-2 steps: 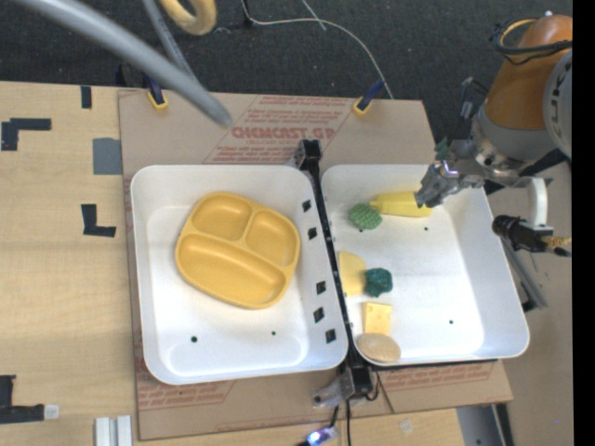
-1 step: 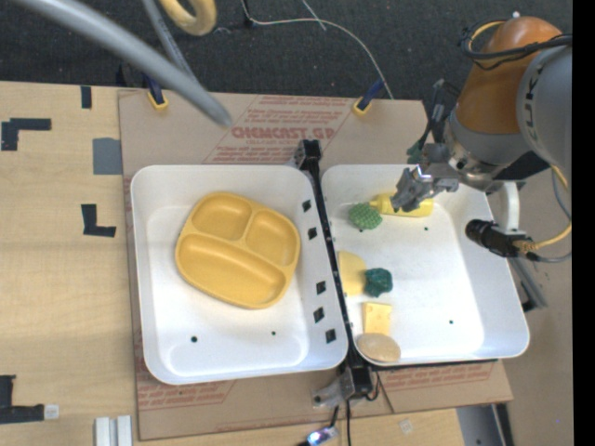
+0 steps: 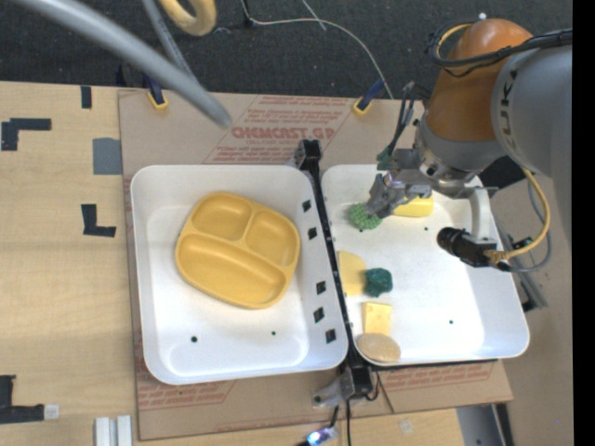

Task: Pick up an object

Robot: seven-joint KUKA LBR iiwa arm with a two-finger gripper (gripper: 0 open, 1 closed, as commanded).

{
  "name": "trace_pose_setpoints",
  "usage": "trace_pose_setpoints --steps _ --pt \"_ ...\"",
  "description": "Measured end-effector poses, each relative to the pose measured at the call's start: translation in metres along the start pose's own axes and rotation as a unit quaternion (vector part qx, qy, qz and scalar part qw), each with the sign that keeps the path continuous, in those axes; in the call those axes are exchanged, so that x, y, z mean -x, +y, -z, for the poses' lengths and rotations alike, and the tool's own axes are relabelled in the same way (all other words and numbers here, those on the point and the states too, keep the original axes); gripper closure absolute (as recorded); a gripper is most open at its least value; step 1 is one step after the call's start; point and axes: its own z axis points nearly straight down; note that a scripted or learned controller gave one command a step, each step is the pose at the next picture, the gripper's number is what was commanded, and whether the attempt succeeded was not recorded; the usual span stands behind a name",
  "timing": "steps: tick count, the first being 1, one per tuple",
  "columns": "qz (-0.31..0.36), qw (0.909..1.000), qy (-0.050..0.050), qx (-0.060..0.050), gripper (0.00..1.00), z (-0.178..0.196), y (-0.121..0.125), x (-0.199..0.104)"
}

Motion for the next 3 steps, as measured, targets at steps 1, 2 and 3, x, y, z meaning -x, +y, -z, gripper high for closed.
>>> trace_pose_setpoints --steps 1,2,3 --pt "0.0 1.0 -0.001 -0.001 1.0 -0.011 -0.016 -0.048" --pt "0.001 1.0 0.0 0.0 1.0 0.0 -0.028 -0.101" --pt "0.0 1.0 -0.001 -0.001 1.0 -0.012 -0.035 -0.152"
